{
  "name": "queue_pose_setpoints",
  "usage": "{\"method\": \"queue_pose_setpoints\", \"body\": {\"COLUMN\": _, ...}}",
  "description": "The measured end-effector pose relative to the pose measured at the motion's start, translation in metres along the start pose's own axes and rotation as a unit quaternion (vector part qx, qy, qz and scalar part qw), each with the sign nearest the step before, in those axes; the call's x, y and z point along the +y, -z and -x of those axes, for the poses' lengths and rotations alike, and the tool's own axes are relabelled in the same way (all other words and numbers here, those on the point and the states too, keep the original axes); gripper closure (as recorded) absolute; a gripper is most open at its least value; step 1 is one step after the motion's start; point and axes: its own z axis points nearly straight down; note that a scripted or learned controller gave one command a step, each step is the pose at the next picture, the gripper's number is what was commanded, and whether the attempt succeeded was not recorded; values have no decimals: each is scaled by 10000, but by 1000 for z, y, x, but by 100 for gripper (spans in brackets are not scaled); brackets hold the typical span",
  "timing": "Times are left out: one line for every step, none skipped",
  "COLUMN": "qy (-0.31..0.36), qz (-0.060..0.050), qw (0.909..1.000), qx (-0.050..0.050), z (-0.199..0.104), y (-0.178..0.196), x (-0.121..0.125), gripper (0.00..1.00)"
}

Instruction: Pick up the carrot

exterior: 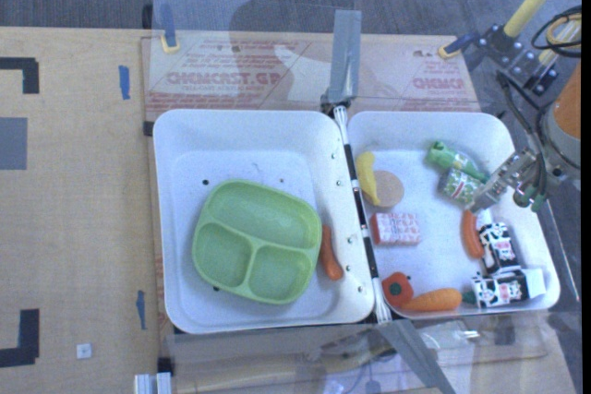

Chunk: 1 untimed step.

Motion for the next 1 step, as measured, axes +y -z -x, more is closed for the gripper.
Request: {"method": "queue_pose_setpoints", "body": {"qy": -966, "qz": -83, "qw": 9952, "qx": 124, "z": 17, "y": -59, "x": -47, "gripper": 100}}
